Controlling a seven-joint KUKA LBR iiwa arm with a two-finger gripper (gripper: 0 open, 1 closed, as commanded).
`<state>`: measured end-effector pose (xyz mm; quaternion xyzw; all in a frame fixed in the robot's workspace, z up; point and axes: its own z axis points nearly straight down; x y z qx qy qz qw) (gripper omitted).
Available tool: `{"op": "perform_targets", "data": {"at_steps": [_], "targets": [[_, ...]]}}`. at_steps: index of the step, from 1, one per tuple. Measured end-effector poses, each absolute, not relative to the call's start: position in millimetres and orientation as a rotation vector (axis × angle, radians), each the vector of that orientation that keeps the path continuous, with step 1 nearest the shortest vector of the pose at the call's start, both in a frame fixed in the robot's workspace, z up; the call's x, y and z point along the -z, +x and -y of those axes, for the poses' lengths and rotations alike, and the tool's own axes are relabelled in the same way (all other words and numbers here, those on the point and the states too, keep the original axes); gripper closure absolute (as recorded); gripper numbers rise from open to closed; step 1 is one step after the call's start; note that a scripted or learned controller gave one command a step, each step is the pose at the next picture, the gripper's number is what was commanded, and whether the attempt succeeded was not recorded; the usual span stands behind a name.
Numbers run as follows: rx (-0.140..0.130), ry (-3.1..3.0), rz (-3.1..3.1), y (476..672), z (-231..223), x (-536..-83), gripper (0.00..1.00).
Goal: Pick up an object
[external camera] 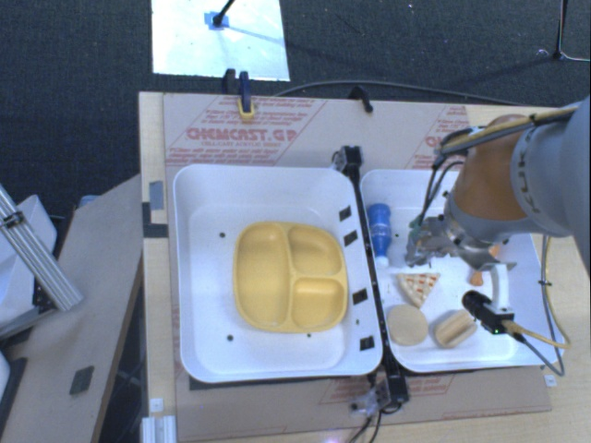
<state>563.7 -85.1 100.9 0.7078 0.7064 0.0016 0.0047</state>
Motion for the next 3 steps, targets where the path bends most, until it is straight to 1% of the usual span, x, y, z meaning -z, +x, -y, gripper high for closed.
{"op": "perform_targets", "data": {"at_steps": [2, 3], "targets": [[-0.007, 2.214, -2.222, 571.0, 79, -190, 1.00], [-0.004, 2.216, -2.224, 572.1, 79, -207, 1.00]]}}
